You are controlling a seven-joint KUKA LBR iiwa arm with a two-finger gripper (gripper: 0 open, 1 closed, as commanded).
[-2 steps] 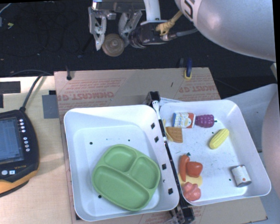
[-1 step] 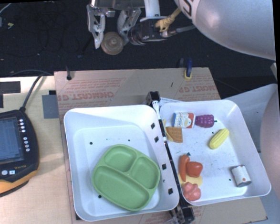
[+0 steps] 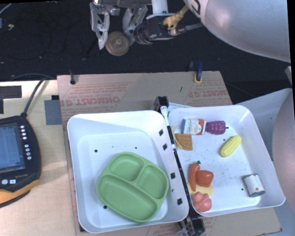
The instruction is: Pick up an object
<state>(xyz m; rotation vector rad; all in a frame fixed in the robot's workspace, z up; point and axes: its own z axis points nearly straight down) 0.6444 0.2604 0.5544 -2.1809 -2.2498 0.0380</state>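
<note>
My gripper (image 3: pixel 115 34) is raised high above the back of the bench, over the dark area behind the bins. A round brown object (image 3: pixel 116 44) sits between its two fingers (image 3: pixel 100 30), with the jaws closed against it. Below, the right bin (image 3: pixel 257 132) holds a small carton (image 3: pixel 192 126), purple grapes (image 3: pixel 216 127), a yellow corn cob (image 3: pixel 230 146), a tan wedge (image 3: pixel 184 141), a red pepper (image 3: pixel 204 177), a pink piece (image 3: pixel 202 202) and a silver can (image 3: pixel 253 185).
A green divided plate (image 3: pixel 133 185) lies in the left bin (image 3: pixel 83 134). A control tablet (image 3: pixel 9 155) rests on the bench at the far left. A small blue and yellow clip (image 3: pixel 198 72) stands on the cardboard behind the right bin.
</note>
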